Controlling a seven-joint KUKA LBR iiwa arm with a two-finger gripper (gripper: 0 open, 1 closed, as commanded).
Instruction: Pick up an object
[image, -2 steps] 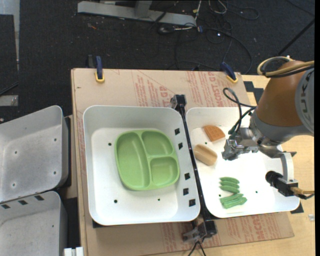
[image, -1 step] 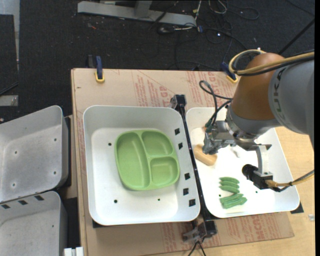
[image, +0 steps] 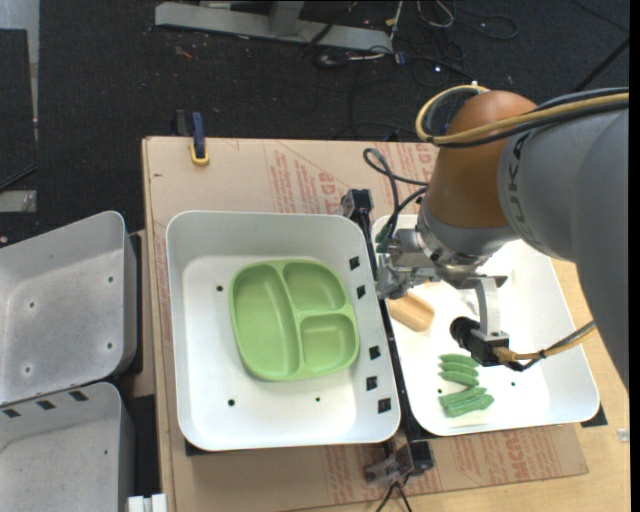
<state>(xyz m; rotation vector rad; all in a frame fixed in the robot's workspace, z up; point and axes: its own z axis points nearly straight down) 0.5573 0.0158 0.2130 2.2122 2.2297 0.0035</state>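
Observation:
My gripper hangs over the left edge of the right bin, under the orange wrist band. A tan block lies in that bin just below and to the right of the gripper, close to it; whether they touch is unclear. Green pea pods and a green bean piece lie nearer the bin's front. In the middle of the left bin sits a light green divided plate.
The grey arm covers the back and right of the right bin. The two bins meet in a divider with black clips. Cables hang from the wrist. Spare white bins sit at the far left.

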